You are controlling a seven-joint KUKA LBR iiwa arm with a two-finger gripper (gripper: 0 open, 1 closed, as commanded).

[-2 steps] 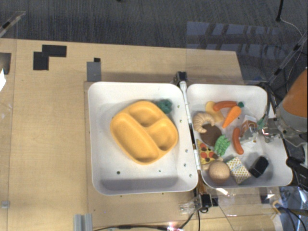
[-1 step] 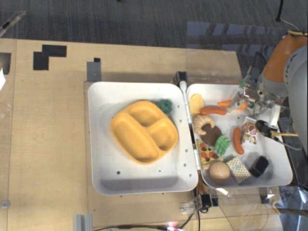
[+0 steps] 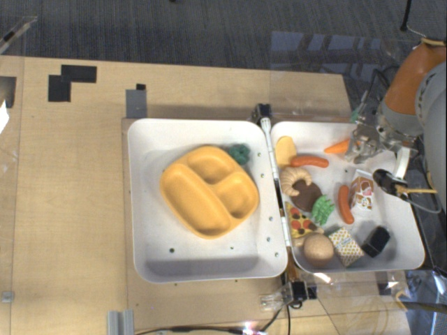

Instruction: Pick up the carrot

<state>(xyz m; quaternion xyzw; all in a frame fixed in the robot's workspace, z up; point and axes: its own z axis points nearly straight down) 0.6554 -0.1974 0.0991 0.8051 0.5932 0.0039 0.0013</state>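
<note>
The carrot [image 3: 337,146] is a small orange piece lying near the back of the right bin [image 3: 408,253], pointing left. My gripper [image 3: 362,147] hangs right at the carrot's right end, low over the bin's back right corner. The grey arm with its orange band [image 3: 412,75] reaches in from the right above it. The wrist hides where the gripper meets the carrot, so contact cannot be judged.
The right bin also holds a yellow piece [image 3: 284,149], two red sausages [image 3: 309,162] [image 3: 344,204], a brown pastry [image 3: 302,187], a green item [image 3: 323,209], a black block [image 3: 376,241] and more. In the left bin [image 3: 150,257] sits a yellow divided plate [image 3: 209,190] with a green object [image 3: 239,152] behind it.
</note>
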